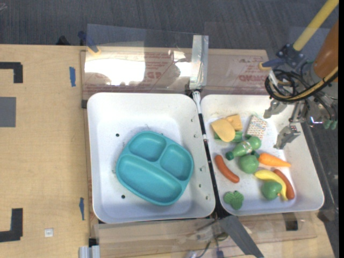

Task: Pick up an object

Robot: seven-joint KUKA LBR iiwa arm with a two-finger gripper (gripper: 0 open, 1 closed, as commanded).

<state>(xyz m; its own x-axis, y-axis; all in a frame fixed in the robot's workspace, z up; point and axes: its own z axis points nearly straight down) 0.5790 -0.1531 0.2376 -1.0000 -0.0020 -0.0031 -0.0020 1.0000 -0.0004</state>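
While gripper (pixel 286 123) is hung over right bin (pixel 314 190) near far right corner, fingers (pixel 282 137) are seen apart, nothing between; toy food heaped in that bin, carrot (pixel 274 159) nearest.

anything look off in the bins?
Nothing spilled or broken. The teal tray sits askew in the left bin. Toy food is heaped in the right bin, with the gripper above its far side.

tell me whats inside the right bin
The right bin holds a pile of toy food: a carrot, a banana, a sausage, broccoli, cheese. They overlap, so anything underneath is hidden.
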